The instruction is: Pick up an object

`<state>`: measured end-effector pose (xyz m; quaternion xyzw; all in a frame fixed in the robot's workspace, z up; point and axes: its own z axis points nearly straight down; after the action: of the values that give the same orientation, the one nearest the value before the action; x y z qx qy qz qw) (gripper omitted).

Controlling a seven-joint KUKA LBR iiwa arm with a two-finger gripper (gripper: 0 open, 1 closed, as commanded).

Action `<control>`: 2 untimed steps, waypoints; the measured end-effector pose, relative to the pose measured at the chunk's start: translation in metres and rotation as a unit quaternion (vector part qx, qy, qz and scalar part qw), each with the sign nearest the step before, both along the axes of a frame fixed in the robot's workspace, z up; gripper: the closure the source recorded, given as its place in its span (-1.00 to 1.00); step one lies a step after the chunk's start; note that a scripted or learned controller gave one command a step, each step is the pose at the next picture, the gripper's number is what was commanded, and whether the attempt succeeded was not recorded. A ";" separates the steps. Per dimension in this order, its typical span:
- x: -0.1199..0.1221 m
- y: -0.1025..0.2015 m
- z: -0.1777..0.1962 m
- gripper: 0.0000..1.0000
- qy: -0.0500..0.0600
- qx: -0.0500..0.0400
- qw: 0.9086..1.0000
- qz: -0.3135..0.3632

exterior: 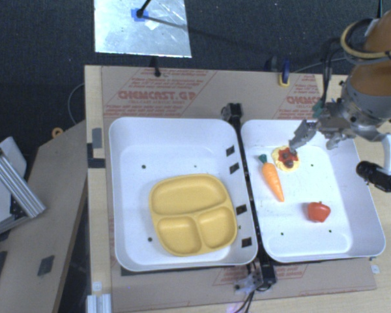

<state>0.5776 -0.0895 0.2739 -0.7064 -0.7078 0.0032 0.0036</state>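
An orange toy carrot (272, 180) with a green top lies in the right bin (352, 240), near its left wall. Just above it sits a small yellow and red toy food piece (287, 159). A red toy tomato or pepper (318, 211) rests toward the bin's lower right. My gripper (298, 139) reaches in from the right and hangs just above the yellow and red piece, its grey fingers pointing down-left at it. Nothing shows between the fingers.
The left bin (137, 149) holds a yellow divided plate (192, 212) with three compartments. A black clamp strip (242, 175) runs between the two bins. A shiny metal sheet (142, 17) lies beyond the bench at top left.
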 end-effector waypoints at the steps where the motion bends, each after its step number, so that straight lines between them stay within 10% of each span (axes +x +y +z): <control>1: 0.002 0.000 0.006 -1.00 -0.006 -0.001 1.000 0.001; 2: -0.007 0.003 -0.051 -1.00 -0.003 0.000 1.000 0.000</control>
<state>0.5705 -0.0868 0.2228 -0.7065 -0.7077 0.0009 0.0013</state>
